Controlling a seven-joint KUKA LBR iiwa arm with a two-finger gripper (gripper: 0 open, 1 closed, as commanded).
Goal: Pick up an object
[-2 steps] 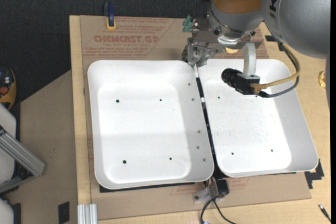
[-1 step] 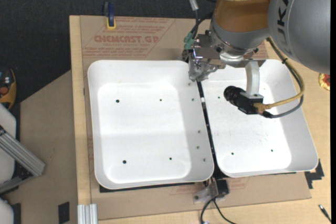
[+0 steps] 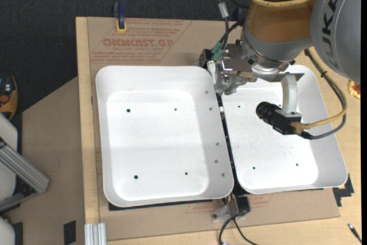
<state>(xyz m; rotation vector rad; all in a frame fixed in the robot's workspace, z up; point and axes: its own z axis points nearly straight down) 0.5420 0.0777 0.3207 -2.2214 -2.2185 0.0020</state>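
The claw [image 3: 228, 78] hangs low at the far left corner of the right bin [image 3: 321, 181], just over the seam where the two bins meet. From where I stand, the wrist and a tangle of fittings cover it, so I cannot tell whether it is spread or pressed together, and I see nothing pinched in it.

Just beside it, toward the middle of that bin, a black cylinder [image 3: 274, 116] on a white bracket hangs from the wrist, with a yellow cable [image 3: 324, 120] trailing toward the bin's right edge. It looks to me like part of the arm's own gear, not something to pick.

As for the thing to be picked, I cannot make one out. If it lies anywhere, I would guess under the claw in that far left corner, hidden by the wrist. So the next move turns on a straight drop, with no sideways reach, but I cannot judge any long axis.

The left bin [image 3: 155, 123] sits touching the right one, near the worktop's [image 3: 86, 123] middle. The grey and orange arm [image 3: 287, 3] looms over the far right corner.
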